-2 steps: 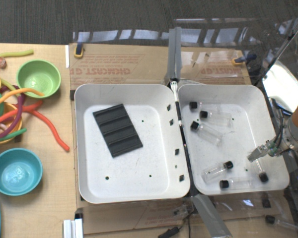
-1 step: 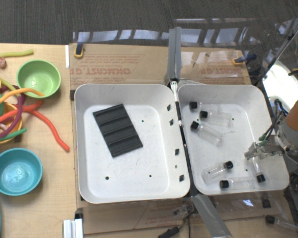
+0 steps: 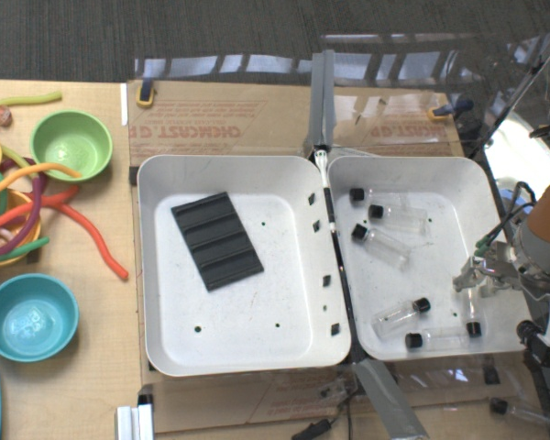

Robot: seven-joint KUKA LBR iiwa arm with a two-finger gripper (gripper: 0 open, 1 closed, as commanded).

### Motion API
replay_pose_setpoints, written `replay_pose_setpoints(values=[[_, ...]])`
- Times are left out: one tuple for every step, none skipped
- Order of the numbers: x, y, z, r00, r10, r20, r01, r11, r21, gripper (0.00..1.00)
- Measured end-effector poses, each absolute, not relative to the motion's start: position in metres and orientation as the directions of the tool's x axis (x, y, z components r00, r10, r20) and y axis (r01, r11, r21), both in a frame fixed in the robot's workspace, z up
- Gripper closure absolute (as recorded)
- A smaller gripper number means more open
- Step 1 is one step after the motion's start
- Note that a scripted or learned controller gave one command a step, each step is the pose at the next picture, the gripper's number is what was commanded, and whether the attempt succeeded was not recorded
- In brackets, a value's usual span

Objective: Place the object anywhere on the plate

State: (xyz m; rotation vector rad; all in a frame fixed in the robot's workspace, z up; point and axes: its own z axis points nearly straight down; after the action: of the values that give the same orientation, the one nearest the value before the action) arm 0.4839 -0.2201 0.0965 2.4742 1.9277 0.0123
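Observation:
The plate [image 3: 217, 240] is a flat, black, ribbed rectangle lying at a slant in the left bin [image 3: 165, 337]. In the right bin [image 3: 440, 177] several clear vials with black caps lie scattered: one near the top [image 3: 399, 216], one below it [image 3: 378, 240], one lower down [image 3: 400, 314], one by the front wall [image 3: 437, 340], and one [image 3: 472, 317] near the right wall. My gripper [image 3: 477, 278] hangs over the right side of that bin, just above this last vial. Nothing can be made out in its grasp.
On the wooden table to the left stand a green bowl [image 3: 71, 145] and a teal bowl [image 3: 29, 317], with a tangle of coloured cords [image 3: 46, 204] between them. Both bins sit on cardboard [image 3: 220, 122], and cables and a frame crowd the right edge.

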Motion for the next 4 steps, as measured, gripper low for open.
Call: replay_pose_setpoints(values=[[0.478, -0.216, 0.345, 0.335, 0.942, -0.003, 0.942, -0.335, -0.002, 1.0], [0.477, -0.136, 0.223, 0.276, 0.961, -0.002, 0.961, -0.276, -0.005, 1.0], [0.476, -0.202, 0.161, 0.297, 0.955, -0.001, 0.955, -0.297, -0.005, 1.0], [0.596, -0.21, 0.221, 0.313, 0.95, -0.002, 0.95, -0.313, -0.002, 1.0]])
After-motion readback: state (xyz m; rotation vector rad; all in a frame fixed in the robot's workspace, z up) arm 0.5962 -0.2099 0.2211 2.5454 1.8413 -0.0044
